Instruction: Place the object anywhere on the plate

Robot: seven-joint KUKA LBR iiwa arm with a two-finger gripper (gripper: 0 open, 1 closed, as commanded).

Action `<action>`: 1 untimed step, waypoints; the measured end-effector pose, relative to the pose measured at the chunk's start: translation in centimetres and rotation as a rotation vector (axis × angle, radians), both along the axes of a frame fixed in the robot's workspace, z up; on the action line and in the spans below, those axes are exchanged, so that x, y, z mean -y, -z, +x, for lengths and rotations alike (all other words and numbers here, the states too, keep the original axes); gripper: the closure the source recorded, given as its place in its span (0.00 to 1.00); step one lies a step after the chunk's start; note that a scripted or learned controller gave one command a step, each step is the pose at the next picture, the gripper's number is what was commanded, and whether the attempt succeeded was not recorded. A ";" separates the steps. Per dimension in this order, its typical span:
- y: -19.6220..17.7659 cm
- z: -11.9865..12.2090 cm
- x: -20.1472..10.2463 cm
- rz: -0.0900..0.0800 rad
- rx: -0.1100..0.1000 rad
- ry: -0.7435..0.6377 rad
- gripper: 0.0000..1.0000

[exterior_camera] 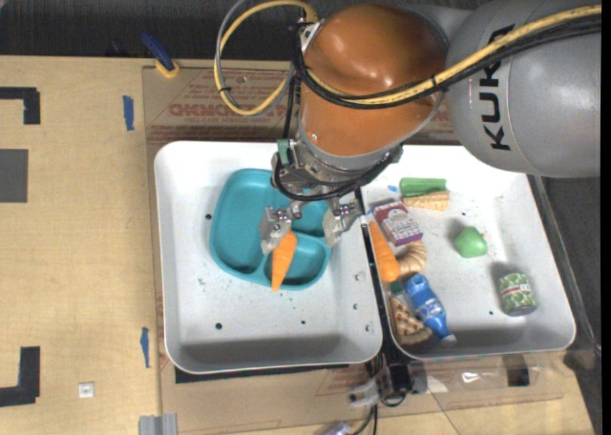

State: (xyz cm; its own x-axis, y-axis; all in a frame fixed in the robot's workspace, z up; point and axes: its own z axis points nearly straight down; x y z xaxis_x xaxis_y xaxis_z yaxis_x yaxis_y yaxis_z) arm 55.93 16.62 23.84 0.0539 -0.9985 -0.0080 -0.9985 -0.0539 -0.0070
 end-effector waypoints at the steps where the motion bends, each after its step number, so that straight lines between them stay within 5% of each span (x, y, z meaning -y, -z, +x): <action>1: -1.2 0.1 -0.3 0.008 0.008 0.001 1.00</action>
State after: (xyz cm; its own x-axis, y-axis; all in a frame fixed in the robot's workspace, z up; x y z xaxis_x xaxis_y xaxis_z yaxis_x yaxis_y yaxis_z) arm 56.07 16.96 25.01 0.0528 -0.9985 -0.0159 -0.9985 -0.0526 -0.0152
